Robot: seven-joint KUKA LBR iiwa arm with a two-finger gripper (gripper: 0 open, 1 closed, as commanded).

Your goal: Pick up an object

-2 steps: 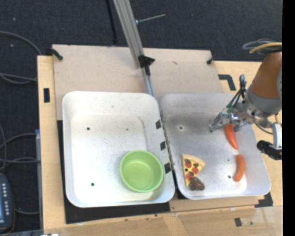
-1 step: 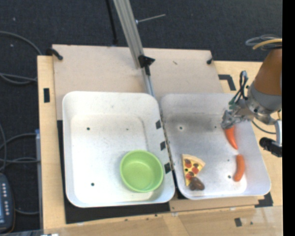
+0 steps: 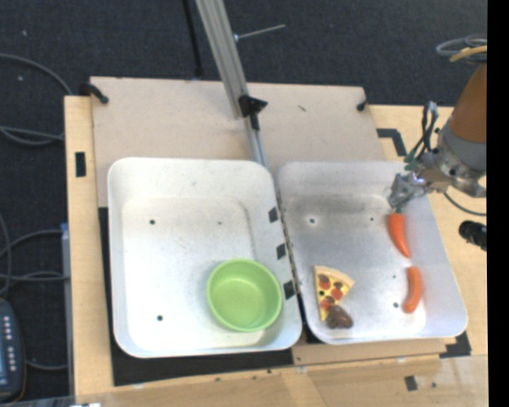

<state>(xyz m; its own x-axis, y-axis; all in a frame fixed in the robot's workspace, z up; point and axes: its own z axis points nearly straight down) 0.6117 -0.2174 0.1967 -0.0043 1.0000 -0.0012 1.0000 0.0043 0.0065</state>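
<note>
My gripper (image 3: 402, 192) hangs over the far right part of the right bin (image 3: 339, 185), coming in from the right edge. Just below it lies an orange carrot (image 3: 399, 233), its upper end right at the gripper's tip. I see nothing lifted off the bin floor. A short orange-red sausage (image 3: 413, 289) lies nearer the front right corner. A pizza slice (image 3: 332, 285) rests at the front left of this bin, with a dark brown lump (image 3: 340, 316) touching its near end.
A green bowl (image 3: 244, 294) sits in the front right of the left bin (image 3: 153, 193). A slanted metal rail (image 3: 225, 49) rises from behind the bins. Cables lie on the dark floor at left.
</note>
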